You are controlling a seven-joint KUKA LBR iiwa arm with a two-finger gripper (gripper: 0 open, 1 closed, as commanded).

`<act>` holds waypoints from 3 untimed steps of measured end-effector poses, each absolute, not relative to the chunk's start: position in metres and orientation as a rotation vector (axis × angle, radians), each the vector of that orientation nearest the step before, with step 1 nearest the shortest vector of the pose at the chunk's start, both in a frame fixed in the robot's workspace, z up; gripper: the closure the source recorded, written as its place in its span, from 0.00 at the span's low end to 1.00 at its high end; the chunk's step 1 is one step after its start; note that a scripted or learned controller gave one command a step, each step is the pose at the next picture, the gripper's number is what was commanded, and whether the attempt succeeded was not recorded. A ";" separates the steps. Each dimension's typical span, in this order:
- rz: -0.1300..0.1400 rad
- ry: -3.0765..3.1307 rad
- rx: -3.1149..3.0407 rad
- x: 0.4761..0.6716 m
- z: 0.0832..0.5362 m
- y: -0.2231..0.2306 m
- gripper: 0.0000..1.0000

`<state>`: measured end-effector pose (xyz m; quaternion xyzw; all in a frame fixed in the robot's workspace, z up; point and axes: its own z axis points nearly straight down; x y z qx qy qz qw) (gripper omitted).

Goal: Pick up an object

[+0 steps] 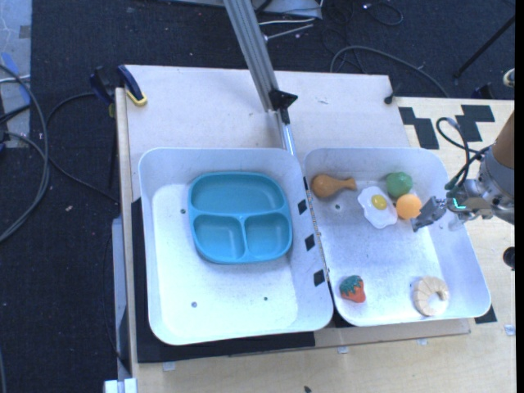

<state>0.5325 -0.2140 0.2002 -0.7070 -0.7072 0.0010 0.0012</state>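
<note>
The right bin (385,256) holds a brown drumstick (332,186), a fried egg (377,207), a green ball (399,183), an orange ball (408,207), a strawberry (352,288) and a pale shrimp-like pastry (430,295). My gripper (430,214) reaches in over the right rim, just right of the orange ball and close to it. Nothing shows between its dark fingers.
The left bin (164,301) carries a blue three-compartment plate (241,217). A slanted metal pole (255,47) crosses above the bench to the seam between the bins. Cables lie on the dark floor around the bench. Bare white floor spans the right bin's middle.
</note>
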 end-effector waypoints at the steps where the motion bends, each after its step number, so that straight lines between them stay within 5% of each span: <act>1: 0.001 -2.223 -2.221 0.533 0.201 -0.214 0.00; 3: -0.001 -2.224 -2.225 0.532 0.092 -0.214 0.00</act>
